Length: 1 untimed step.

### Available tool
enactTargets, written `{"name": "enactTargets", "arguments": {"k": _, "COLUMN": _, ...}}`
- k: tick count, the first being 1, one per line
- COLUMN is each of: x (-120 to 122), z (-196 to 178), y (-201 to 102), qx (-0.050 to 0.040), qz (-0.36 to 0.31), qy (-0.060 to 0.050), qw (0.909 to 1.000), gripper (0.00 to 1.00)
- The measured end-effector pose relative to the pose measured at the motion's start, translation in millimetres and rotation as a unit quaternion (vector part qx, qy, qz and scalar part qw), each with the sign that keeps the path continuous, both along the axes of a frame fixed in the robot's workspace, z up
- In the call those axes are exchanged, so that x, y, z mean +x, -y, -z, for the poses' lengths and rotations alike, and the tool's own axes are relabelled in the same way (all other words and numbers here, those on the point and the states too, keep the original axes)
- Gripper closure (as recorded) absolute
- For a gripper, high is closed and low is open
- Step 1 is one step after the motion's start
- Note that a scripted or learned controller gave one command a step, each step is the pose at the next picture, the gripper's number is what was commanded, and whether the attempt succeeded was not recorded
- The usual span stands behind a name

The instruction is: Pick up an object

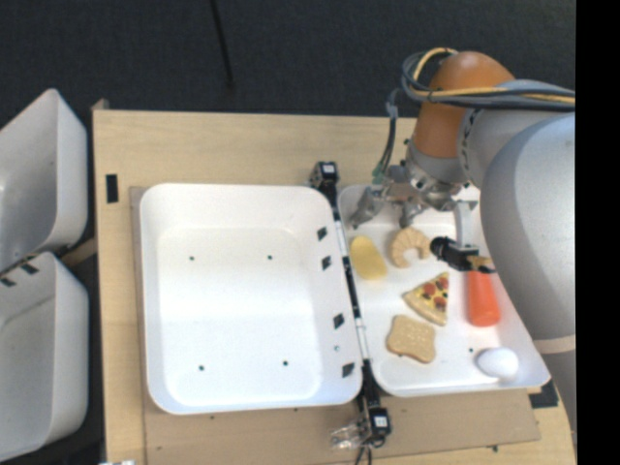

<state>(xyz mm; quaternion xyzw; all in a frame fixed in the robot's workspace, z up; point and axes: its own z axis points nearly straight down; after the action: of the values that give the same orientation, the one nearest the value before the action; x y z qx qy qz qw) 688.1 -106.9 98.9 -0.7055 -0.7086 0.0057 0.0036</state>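
- Gripper (386, 204) hangs over the glossy right bin (441, 381); whether its jaws are released or clenched cannot be told.
- Croissant (408, 246), pizza wedge (429, 298), toast slice (412, 339), smooth white egg (498, 362) lie there.

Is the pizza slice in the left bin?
No, the pizza slice lies in the right bin, beside the toast and carrot.

Croissant (409, 246), pizza slice (429, 299), toast (412, 339) and egg (498, 362) in the right bin (441, 384), beside the left bin (242, 387)
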Motion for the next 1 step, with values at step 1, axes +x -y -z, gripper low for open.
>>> {"name": "enactTargets", "arguments": {"k": 1, "x": 3.7, "z": -230.6, "y": -12.2, "qx": -0.0003, "qz": 0.0, "qy": 0.018, "qw": 0.9998, "gripper": 0.0}}
